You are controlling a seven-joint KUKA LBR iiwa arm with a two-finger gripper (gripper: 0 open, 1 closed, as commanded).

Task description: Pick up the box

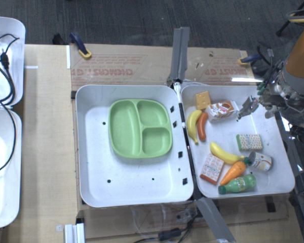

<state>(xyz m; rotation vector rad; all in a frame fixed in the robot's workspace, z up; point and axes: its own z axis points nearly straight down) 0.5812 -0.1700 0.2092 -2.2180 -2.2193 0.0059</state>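
The box waits in the right bin, untouched.

We see the box [212, 168], pink and white and lying flat, near the front-left corner of the right bin [281, 185]. Just beside it on the right sits an orange carrot [232, 171], with a green bottle [237, 184] below that and a yellow banana [224, 153] just above the box. Farther back from the box lie a second banana [192, 125] and a red sausage [202, 126], side by side. The gripper [248, 108] hovers well apart from the box, over the bin's back area, its thin fingers apparently empty; how far they are parted we cannot tell. The left bin [88, 151] holds a green divided plate [140, 128].
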